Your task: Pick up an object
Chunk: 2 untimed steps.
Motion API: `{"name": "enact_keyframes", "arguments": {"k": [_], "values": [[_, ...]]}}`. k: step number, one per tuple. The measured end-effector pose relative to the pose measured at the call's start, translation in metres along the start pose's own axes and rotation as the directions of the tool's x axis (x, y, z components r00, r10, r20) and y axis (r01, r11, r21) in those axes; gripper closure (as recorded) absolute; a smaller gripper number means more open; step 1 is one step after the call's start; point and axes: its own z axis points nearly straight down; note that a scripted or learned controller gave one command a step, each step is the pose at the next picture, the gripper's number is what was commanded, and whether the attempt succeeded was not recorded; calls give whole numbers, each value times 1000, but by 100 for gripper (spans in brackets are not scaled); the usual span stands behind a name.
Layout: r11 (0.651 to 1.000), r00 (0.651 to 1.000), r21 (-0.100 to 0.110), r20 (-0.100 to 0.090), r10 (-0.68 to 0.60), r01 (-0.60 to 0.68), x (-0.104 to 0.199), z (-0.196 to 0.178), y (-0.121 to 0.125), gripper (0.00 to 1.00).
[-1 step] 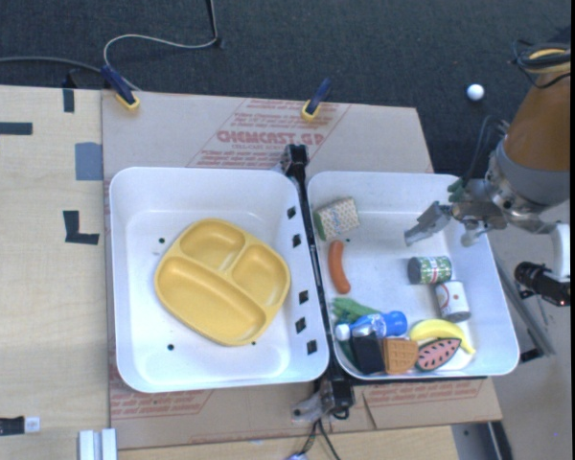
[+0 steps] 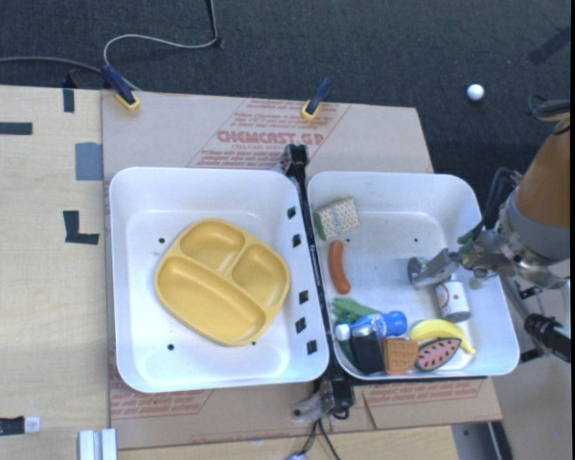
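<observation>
My gripper [image 2: 425,272] is low inside the right bin [image 2: 402,192], over bare floor near its right side, with the grey arm and orange band [image 2: 546,185] reaching in from the right. A small white and brown can [image 2: 452,301] lies just right of and below the gripper, close to it. I see nothing held. Further left lie an orange sausage [image 2: 338,266] and a patterned sponge block [image 2: 337,218]. Along the near wall sit a green leafy toy [image 2: 353,308], a blue bottle [image 2: 376,326], a black object [image 2: 367,354], a brown cracker [image 2: 400,355], a banana [image 2: 439,331] and a watermelon slice [image 2: 438,356].
The left bin [image 2: 134,257] holds a yellow divided plate [image 2: 222,281]. Black clips [image 2: 304,266] run down the wall shared by the two bins. Both bins rest on a cardboard sheet [image 2: 259,137] clamped at the far edge.
</observation>
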Motion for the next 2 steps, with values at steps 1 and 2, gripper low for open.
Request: {"name": "enact_keyframes", "arguments": {"k": [1,2], "values": [[1000,1000,-1,-1,-2,2,109,17,-1,0],[1000,1000,2,0,1,-1,57,96,-2,0]]}}
